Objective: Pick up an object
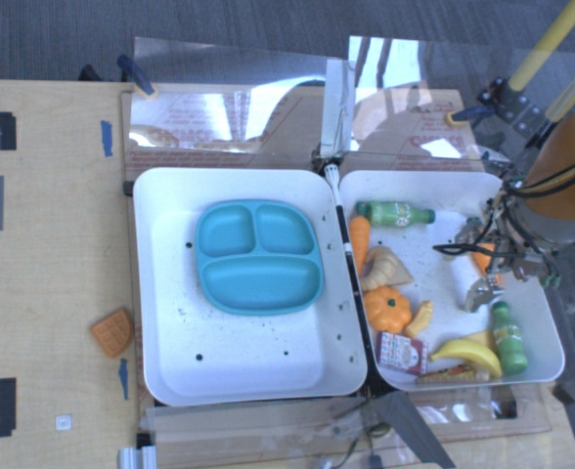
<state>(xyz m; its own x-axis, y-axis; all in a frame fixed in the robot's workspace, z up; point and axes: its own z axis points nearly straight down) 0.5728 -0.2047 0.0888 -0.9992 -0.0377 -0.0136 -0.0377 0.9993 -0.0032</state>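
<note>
The right bin (552, 360) holds several items. A green bottle (395, 213) lies near its back wall, with a carrot (360, 242) and a beige piece (386, 267) by the left wall. Further forward are an orange pumpkin (387, 308), a small yellow piece (420, 319), a red and white packet (402, 352), a banana (468, 352) and a second green bottle (508, 338). My gripper (483, 277) hangs low over the right half of this bin, just behind the second bottle. A small orange thing (482, 256) shows right at the gripper; whether it is held is unclear.
The left bin (160, 360) carries a blue divided plate (258, 257). A brown waffle-like piece (112, 331) lies on the bench left of the bins. Cables and the arm's wrist (566, 179) crowd the right bin's right rim.
</note>
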